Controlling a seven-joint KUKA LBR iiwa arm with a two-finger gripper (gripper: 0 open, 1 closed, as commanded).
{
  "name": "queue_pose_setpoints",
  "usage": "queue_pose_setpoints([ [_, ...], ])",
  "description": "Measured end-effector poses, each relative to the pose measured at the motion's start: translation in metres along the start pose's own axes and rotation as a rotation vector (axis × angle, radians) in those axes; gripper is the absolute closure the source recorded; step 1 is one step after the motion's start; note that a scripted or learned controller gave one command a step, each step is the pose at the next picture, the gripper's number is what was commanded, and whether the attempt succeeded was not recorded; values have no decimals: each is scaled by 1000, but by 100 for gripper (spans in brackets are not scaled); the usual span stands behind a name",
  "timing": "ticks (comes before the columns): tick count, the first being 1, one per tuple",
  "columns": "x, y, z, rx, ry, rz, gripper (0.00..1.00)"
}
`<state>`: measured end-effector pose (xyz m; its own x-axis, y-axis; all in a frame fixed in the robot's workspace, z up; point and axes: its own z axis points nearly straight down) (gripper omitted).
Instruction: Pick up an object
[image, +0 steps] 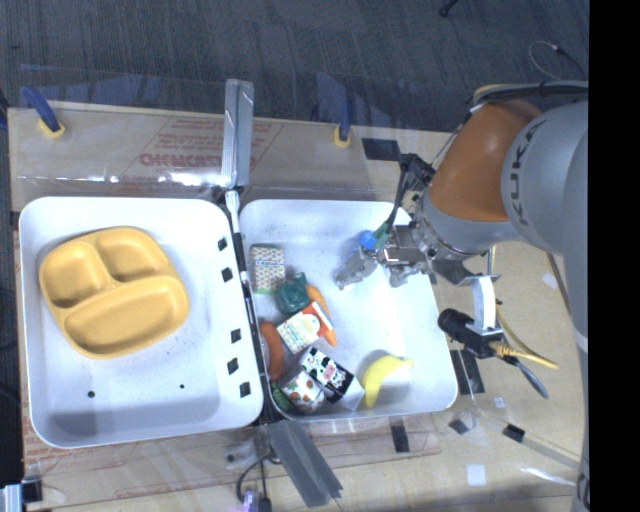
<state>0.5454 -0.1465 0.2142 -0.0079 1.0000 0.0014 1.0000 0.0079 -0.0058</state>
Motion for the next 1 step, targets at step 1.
queue_pose_setpoints([
  [1,52,55,117,-8,-3,38,0],
])
